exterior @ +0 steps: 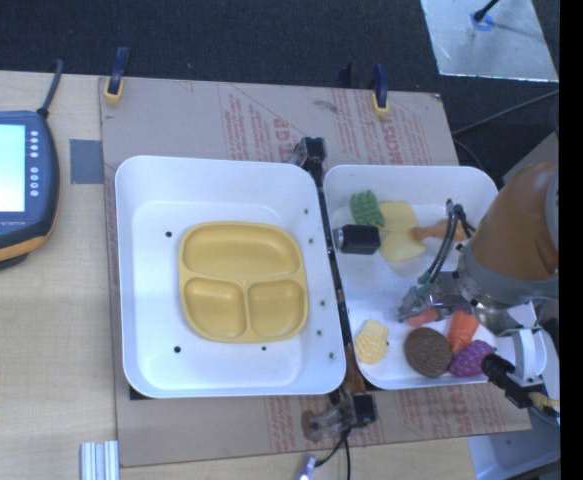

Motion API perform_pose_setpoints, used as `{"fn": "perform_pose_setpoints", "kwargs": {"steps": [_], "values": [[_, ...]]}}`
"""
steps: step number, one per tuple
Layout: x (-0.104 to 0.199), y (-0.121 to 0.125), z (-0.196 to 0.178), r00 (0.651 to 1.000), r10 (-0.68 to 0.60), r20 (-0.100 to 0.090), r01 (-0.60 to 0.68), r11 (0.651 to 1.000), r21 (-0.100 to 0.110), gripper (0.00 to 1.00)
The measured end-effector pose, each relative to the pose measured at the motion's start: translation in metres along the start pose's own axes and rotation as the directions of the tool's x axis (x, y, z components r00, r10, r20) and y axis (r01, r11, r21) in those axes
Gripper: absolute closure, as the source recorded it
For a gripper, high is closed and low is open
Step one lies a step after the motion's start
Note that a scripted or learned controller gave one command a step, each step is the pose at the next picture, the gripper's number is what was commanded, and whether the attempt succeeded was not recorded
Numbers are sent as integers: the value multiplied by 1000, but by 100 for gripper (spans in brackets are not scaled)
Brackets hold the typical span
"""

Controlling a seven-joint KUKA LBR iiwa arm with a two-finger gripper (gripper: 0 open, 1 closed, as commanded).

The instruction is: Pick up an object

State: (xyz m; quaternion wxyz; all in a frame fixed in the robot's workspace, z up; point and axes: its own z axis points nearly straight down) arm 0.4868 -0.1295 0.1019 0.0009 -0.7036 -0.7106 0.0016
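Observation:
My gripper [418, 305] reaches down into the right bin [471, 180], at its lower middle. Its tip sits right by a small red-orange piece [426, 317], and contact is unclear. An orange carrot-like piece [463, 328] lies just to the right. Below are a brown round piece [428, 351], a purple grape bunch [471, 358] and a yellow corn piece [372, 341]. Further back lie a black cylinder [358, 238], a green piece [366, 208] and a pale yellow piece [401, 230].
The left bin [146, 268] holds a yellow divided plate [243, 279]. A handheld control pendant [6, 188] rests at the bench's left edge. Clamps [310, 151] sit where the bins meet. The arm's orange band [521, 223] covers the right bin's right side.

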Motion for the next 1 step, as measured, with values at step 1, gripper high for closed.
{"fn": "perform_pose_setpoints", "kwargs": {"steps": [1], "values": [[92,11,-90,1000,4,-2,-4,1000,-2,100]]}}
